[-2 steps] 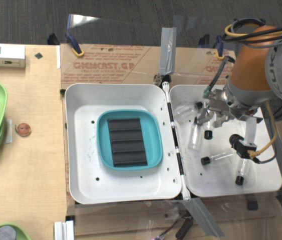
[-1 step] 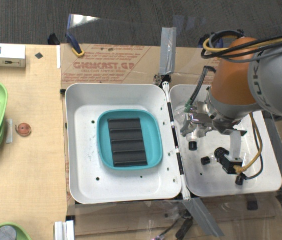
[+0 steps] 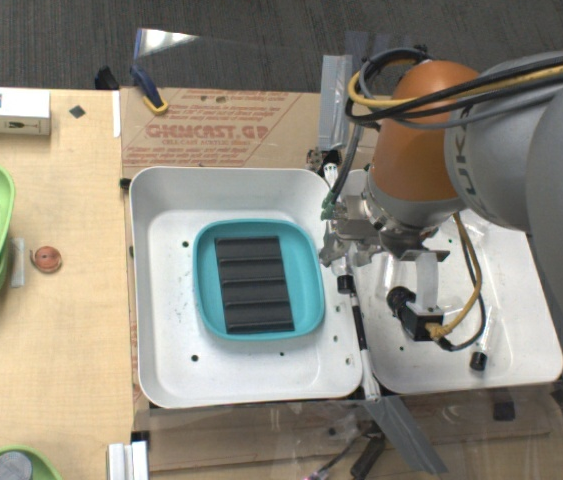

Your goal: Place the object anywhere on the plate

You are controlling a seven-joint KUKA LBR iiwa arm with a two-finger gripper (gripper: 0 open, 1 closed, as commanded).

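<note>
Teal plate [image 3: 306,280] in the left bin [image 3: 161,298] bears a black ribbed block [image 3: 253,284]; the end effector [image 3: 395,256] hangs over the right bin [image 3: 521,308], grip unreadable.

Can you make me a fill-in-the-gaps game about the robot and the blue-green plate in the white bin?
1. The teal plate sits in the white bin on the view's ____ side.
2. The ridged object lying on that plate is coloured ____.
3. The robot arm hangs above the other white bin, on the view's ____ side.
4. The band above the arm's wrist is coloured ____.

Missing words: left, black, right, orange.
</note>
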